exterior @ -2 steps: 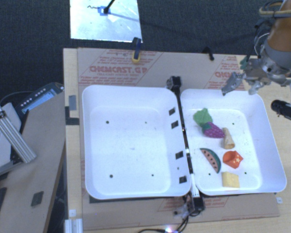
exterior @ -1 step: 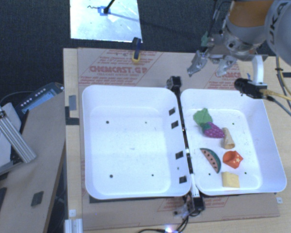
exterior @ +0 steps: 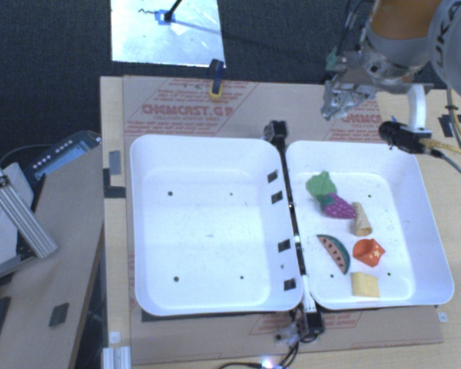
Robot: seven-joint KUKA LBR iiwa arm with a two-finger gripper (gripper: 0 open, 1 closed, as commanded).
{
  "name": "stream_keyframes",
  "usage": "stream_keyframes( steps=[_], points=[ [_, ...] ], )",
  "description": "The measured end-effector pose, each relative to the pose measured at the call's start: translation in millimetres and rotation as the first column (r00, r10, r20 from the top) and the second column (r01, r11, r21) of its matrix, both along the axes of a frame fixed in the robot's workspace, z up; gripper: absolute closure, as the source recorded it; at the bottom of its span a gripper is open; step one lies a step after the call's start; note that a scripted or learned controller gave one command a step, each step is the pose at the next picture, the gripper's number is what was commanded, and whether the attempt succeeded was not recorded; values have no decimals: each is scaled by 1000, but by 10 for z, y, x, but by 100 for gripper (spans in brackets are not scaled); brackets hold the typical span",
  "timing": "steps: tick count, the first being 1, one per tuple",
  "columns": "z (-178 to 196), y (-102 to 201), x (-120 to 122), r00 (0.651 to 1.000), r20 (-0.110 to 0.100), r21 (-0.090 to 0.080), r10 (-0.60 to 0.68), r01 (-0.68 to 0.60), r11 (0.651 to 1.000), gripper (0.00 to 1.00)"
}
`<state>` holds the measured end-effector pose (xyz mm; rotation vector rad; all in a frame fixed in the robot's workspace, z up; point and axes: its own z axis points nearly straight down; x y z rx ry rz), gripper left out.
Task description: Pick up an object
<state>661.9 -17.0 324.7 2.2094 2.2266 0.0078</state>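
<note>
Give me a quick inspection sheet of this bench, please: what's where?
Surface: two white bins side by side, left bin, right bin, on a printed board.
Job's things: in the right bin, grapes, watermelon slice, tan piece, orange piece, yellow block.
Clutter: yellow clip on the board.
End effector: above the board behind the right bin, holding nothing.
Cables: yellow cable at right.
Surroundings: dark carpet, shiny sheet.
</note>
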Motion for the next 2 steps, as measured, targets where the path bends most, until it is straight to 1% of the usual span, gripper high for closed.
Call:
stream_keyframes(
  steps=[1,2],
  points=[
    [1050,893,73,1000,8,4,7,-7,1000,100],
    [2188,916,-34,1000,8,2,-1,1,1000,100]
  ],
)
